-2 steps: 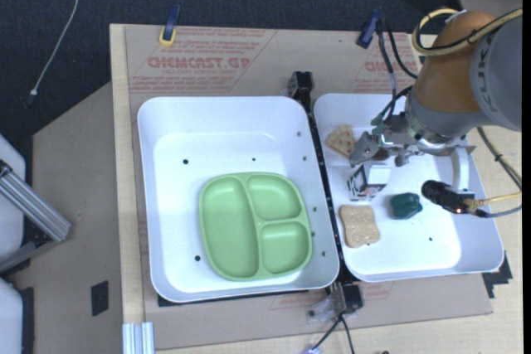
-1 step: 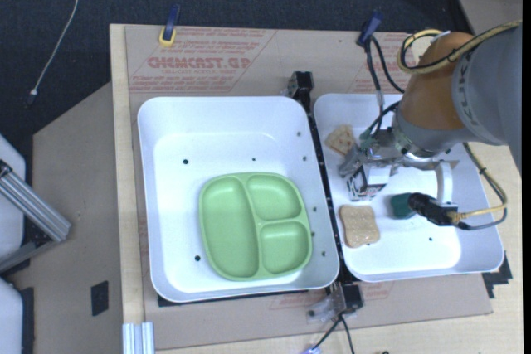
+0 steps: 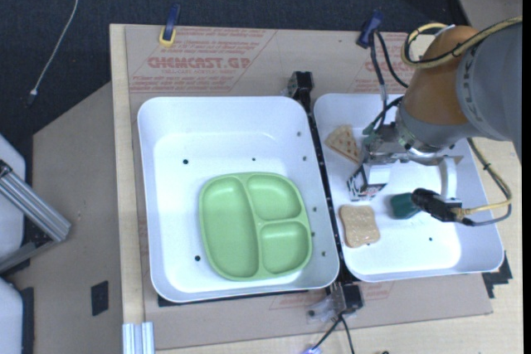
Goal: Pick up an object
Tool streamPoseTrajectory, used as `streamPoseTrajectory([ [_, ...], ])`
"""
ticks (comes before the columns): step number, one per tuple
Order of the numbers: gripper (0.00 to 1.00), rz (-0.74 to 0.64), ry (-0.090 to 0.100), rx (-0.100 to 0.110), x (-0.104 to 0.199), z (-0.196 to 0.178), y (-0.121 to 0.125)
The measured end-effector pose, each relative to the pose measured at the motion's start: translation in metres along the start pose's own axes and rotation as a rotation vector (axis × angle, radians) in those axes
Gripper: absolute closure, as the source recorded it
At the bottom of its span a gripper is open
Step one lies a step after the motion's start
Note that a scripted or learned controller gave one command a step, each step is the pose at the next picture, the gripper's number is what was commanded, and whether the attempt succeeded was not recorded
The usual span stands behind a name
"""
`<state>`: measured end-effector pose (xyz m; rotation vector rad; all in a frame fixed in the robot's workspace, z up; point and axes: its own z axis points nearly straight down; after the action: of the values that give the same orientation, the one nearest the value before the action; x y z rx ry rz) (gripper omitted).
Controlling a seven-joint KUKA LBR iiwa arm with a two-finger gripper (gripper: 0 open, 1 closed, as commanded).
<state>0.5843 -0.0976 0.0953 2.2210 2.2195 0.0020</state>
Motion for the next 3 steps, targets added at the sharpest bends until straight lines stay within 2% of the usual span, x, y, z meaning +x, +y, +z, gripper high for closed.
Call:
streamPoseTrajectory([
  [1,1.00,-0.001,-0.001,-0.004,-0.001,-0.064,0.001],
  [2,1.00,-0.002,-0.001,-0.004,0.004,-0.110,0.009],
  [3,1.00,-0.001,-0.002,-0.006,-0.006,-0.170,0.013],
])
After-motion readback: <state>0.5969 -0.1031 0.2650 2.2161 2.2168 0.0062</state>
